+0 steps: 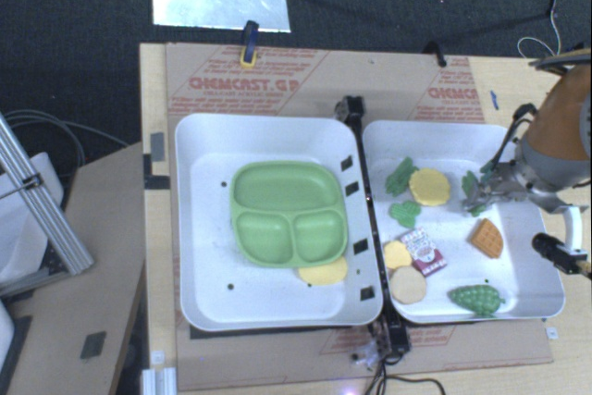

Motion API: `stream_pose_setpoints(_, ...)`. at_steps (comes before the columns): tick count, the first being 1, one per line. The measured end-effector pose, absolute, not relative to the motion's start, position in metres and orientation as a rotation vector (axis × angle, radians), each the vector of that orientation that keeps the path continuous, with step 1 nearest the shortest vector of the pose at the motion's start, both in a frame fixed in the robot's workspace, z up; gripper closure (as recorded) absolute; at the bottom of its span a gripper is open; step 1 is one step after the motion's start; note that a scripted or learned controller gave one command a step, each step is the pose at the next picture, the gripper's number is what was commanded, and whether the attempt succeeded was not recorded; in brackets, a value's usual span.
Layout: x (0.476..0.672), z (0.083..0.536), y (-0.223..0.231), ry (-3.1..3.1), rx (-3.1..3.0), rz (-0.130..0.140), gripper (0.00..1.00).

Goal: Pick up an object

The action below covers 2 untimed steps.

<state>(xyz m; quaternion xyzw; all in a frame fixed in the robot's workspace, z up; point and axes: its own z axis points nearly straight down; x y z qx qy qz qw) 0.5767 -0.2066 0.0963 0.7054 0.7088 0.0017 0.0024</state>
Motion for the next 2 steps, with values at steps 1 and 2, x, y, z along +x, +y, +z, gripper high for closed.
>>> stream_pose_setpoints(1,0.614,0.21,-0.198,2.219,2.203,0.013,1.0)
stream_pose_setpoints(2,0.588,0.191,-0.11,2.236,2.212,0.003,1.0)
